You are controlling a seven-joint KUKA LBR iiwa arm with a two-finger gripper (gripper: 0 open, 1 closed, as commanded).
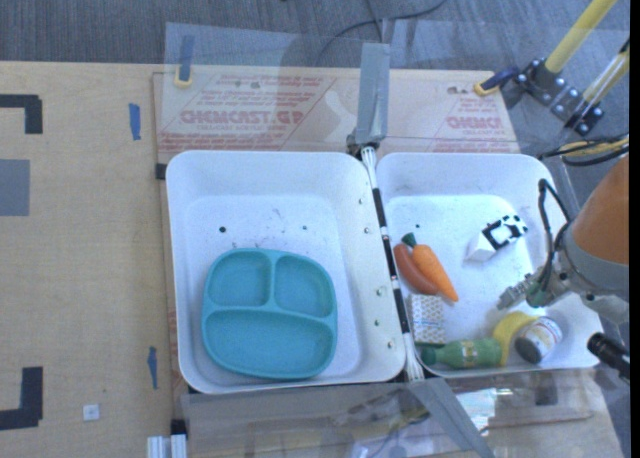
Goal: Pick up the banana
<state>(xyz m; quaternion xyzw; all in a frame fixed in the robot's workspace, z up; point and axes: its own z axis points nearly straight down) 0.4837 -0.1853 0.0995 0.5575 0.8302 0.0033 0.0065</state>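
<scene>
The banana (pixel 511 327) is a short yellow shape near the front right of the right bin (pixel 450 186). It lies between a green bottle (pixel 462 352) and a grey round can (pixel 540 340). My gripper (pixel 522 293) comes in from the right, low over the bin, just above and behind the banana. The gripper's tip is small and partly blurred. Nothing shows as lifted off the bin floor.
An orange carrot (pixel 430 268) and a reddish item beside it lie near the divider. In front of them sits a patterned packet (pixel 427 315), and a black-and-white object (pixel 503 233) is farther back. The left bin (pixel 260 181) holds a teal divided plate (pixel 269 312).
</scene>
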